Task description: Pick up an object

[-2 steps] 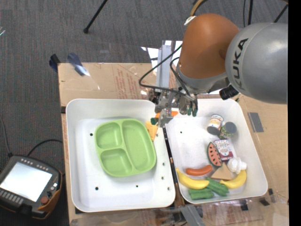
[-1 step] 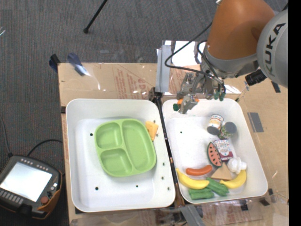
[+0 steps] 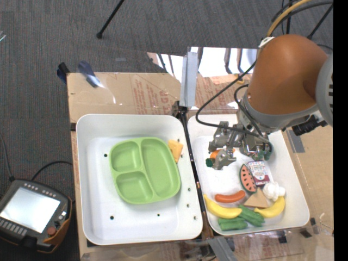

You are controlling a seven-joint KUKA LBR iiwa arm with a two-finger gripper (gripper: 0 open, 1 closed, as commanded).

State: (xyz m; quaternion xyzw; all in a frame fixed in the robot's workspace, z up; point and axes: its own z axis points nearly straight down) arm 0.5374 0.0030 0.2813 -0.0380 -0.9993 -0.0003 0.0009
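Note:
My gripper [image 3: 224, 155] hangs low over the upper left part of the right bin [image 3: 291, 167], under the arm's big orange wrist band. A small orange and green toy [image 3: 212, 158] lies right at the gripper's left side; I cannot tell if they touch. Just to the right lie a watermelon slice [image 3: 247, 177] and a small pink carton [image 3: 260, 172]. Toward the bin's front are a red sausage [image 3: 230, 197], a yellow banana [image 3: 222, 209], a tan bread slice [image 3: 256, 201], a second banana [image 3: 273, 207], a white toy [image 3: 273, 191] and green pods [image 3: 242, 218].
The left bin [image 3: 92, 145] holds a green divided plate [image 3: 145, 169], with an orange cheese wedge [image 3: 175, 148] at the plate's right edge. A ridge between the bins [image 3: 187, 162] runs just left of the gripper. A handheld control pad [image 3: 32, 211] sits on the floor at the lower left.

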